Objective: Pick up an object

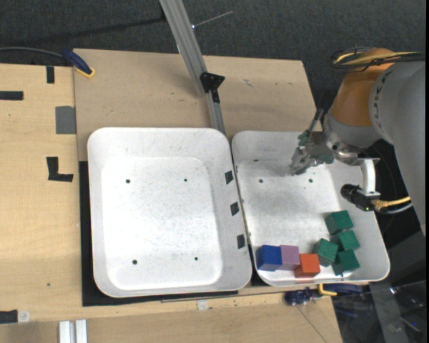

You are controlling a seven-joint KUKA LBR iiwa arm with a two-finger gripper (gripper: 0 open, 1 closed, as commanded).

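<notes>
Over the right bin's (pixel 272 143) far end hangs my gripper (pixel 301 160); whether it is apart or together I cannot tell. Blocks cluster at the near edge: green blocks (pixel 341 240), orange block (pixel 309 264), purple, blue. Nearest target: green, straight toward the near rim.

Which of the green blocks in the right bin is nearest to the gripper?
The topmost green block, at the cluster's far end; the other green ones lie lower, farther from the gripper.

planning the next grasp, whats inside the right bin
Blue block, purple block, orange block and green blocks cluster in the right bin's near corner. Gripper overhangs its far side.
</notes>
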